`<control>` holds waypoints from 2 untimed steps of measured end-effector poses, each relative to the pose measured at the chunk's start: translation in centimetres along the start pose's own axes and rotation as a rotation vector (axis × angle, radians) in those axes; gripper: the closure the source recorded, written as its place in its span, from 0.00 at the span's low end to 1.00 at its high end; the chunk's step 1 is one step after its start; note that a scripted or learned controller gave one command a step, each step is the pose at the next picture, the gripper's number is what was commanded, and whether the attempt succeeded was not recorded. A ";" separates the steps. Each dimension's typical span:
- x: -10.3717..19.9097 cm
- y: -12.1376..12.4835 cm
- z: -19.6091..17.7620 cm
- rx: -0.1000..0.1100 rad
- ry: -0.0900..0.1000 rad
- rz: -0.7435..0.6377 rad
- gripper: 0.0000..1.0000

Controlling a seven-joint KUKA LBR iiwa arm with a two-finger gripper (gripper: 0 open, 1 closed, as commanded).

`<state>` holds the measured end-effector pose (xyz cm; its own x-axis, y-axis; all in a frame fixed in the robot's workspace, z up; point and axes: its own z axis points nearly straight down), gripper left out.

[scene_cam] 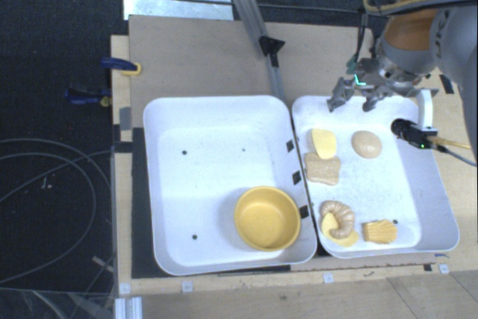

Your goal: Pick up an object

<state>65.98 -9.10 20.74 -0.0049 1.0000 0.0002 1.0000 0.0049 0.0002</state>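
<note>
Overhead, the gripper (352, 99) hangs above the far edge of the right bin (433, 198), its two dark fingers spread apart with nothing between them. The grey arm (441, 26) with its orange band reaches in from the right side of the bench (194, 56). Inside the right bin lie five pieces of toy food: a yellow wedge (323, 143) near the far left corner, a tan slice of bread (323, 169) touching it on the near side, a pale round bun (366, 144) toward the middle of the far half, a curled croissant (338, 220) by the near left corner, and a ridged yellow piece (379, 231) just beside it along the near edge. None of these touches the gripper; the wedge and the bun lie nearest to it. The left bin (179, 131) holds a yellow bowl (267, 217), upright, close to its near right corner. Black clips (293, 160) sit along the seam where the two bins meet.
</note>
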 end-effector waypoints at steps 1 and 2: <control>0.0 0.1 -0.1 -0.002 0.000 0.000 0.00; -0.5 -0.3 6.0 0.002 -0.001 0.004 0.00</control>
<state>65.66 -9.57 14.78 -0.0008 1.0000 -0.0006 1.0000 0.0008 -0.0022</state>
